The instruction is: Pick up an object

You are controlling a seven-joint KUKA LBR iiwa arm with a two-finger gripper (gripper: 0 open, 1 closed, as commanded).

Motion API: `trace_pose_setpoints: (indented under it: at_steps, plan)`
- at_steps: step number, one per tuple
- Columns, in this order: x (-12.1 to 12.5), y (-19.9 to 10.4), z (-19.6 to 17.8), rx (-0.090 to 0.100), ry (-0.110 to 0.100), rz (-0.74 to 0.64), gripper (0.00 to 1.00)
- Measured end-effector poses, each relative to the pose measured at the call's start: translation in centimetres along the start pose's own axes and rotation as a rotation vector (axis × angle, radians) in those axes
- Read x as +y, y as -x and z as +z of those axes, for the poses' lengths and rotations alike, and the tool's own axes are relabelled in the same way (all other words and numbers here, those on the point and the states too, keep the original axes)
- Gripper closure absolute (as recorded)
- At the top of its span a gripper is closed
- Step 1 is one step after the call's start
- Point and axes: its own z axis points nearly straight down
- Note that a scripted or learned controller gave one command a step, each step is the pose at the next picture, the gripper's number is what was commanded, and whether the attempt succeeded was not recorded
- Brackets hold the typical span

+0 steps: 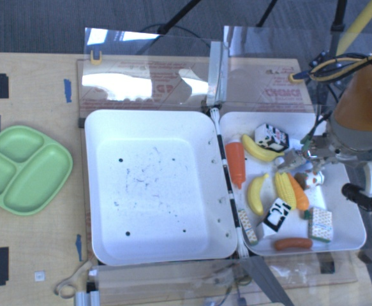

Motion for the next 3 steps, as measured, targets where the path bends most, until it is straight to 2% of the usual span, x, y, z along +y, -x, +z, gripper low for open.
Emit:
trace_pose_setpoints:
  at_steps: [1, 2, 3]
  plan:
    - [-3.0, 2.3, -0.2, 0.002, 0.001, -0.256, 0.00]
    - [0.9, -0.6, 4.3, 0.001, 0.002, -0.619, 0.00]
    - [0.9, -0.5, 3.4, 0.001, 0.005, -0.618, 1.00]
